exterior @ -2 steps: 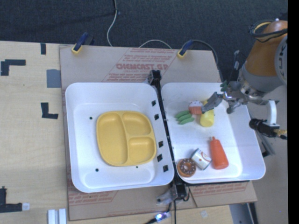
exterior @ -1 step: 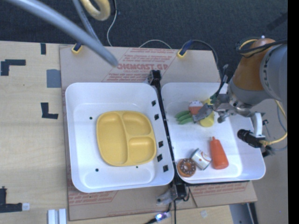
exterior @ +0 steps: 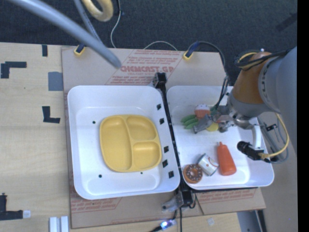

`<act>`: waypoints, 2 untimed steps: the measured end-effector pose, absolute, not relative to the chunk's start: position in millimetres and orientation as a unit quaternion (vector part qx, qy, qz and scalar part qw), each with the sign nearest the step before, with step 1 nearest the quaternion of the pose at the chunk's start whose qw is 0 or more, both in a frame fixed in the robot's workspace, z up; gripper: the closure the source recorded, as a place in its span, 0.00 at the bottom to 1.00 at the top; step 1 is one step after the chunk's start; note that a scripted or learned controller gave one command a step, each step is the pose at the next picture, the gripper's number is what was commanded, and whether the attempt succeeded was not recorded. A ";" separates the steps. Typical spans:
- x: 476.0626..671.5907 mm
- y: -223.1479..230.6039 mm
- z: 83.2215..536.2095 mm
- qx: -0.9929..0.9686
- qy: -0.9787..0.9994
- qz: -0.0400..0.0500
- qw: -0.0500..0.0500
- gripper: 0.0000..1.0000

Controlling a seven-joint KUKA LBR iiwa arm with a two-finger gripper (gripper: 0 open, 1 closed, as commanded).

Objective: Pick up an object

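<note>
The right bin (exterior: 186,96) holds several small items. A green vegetable toy (exterior: 190,121) lies beside a small red-orange piece (exterior: 202,112) and a yellow piece (exterior: 211,126). Nearer the front lie an orange bottle (exterior: 225,159), a small silver can (exterior: 208,165) and a chocolate doughnut (exterior: 193,173). My gripper (exterior: 220,120) is low in the right bin, right against the yellow and red-orange pieces, and the dark wrist hides where it meets them. No object is seen lifted.
The left bin (exterior: 79,129) contains a yellow divided plate (exterior: 130,142). A black divider (exterior: 166,129) runs between the bins. The grey arm with its orange band (exterior: 248,86) covers the right bin's far right side. Cables hang above the back edge.
</note>
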State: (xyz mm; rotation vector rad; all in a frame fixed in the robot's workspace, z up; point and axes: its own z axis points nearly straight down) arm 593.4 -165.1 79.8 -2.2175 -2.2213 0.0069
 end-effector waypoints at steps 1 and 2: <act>595.0 -164.9 91.1 -0.706 -0.708 0.002 0.001 1.00; 604.7 -160.5 137.2 -0.706 -0.708 0.000 0.001 1.00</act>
